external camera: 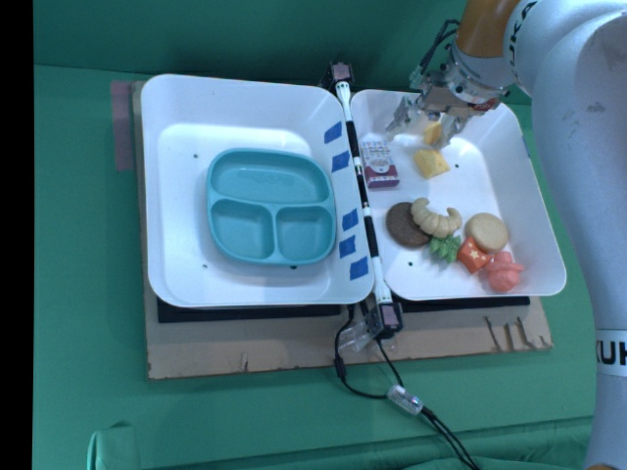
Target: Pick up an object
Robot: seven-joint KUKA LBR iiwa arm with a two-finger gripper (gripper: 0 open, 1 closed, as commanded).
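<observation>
Arm's lower part is cut off at the right edge; grey link with orange band blocks the right bin's top right corner. Two-finger gripper (419, 128) hangs over the far part of the right shallow white bin (542, 253), fingers spread apart, nothing clamped between them. A small yellow-orange piece (432, 132) sits between the fingertips, partly hidden; can't tell whether it touches them or lies on the bin floor. Just beside it, nearer the camera, a yellow cheese-like wedge (431, 163).

Right bin also holds: small red-and-white printed box (378, 161) by the left wall, label unreadable; round brown cookie (401, 224); pale tan croissant-shaped toy (437, 217) touching the cookie; round beige bun (487, 231); orange carrot with green top (463, 253); pink lumpy toy (504, 273) near the front right corner.

Left shallow white bin (174, 106) holds a teal plastic three-compartment tray (268, 207), near its centre. Blue tape squares (342, 160) along its right wall.
</observation>
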